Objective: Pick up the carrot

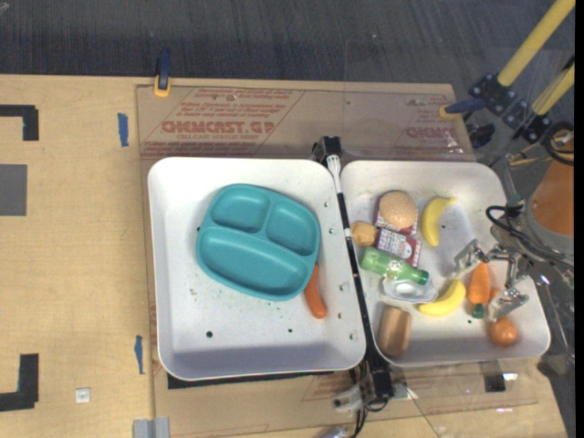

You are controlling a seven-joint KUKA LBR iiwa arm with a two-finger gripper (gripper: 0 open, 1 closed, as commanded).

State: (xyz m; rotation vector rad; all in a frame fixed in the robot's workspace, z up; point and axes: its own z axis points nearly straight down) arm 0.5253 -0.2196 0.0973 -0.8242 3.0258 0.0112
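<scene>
**Gripper straddles the carrot in the right bin**

You have the gripper [490,281] spread open, fingers either side of the carrot [479,286] near the right bin's [529,336] far-right wall, apparently lined up for a pinch across its width. The carrot's long axis runs roughly up-down in view, green end toward the bottom, beside a banana [442,301] and an orange ball [503,332].
</scene>
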